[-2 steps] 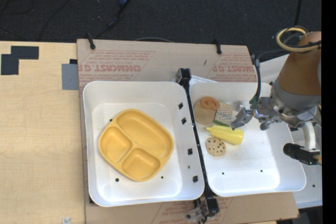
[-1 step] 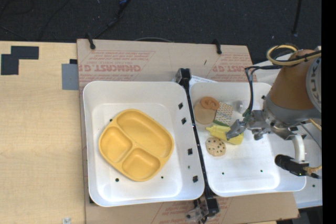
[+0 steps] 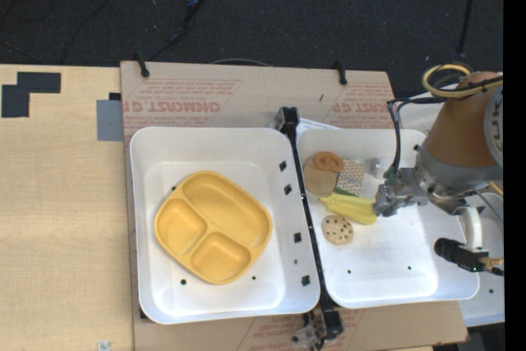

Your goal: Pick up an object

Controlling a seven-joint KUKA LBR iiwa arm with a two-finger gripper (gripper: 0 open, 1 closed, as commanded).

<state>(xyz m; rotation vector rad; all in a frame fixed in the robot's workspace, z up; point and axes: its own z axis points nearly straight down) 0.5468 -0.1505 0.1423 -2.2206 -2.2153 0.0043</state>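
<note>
Where the gripper [image 3: 383,203] meets the yellow corn cob [image 3: 348,207] — long axis left-right, slightly tilted — its grip cannot be told.

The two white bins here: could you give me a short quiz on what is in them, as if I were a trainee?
1. True or false: the yellow divided tray lies in the right bin.
2. Which item lies closest to the gripper? A) spotted cookie B) yellow banana-like toy C) round tan piece
3. How many compartments does the tray have?

Key: 1. False, it lies in the left bin. 2. B. 3. Three.
</note>
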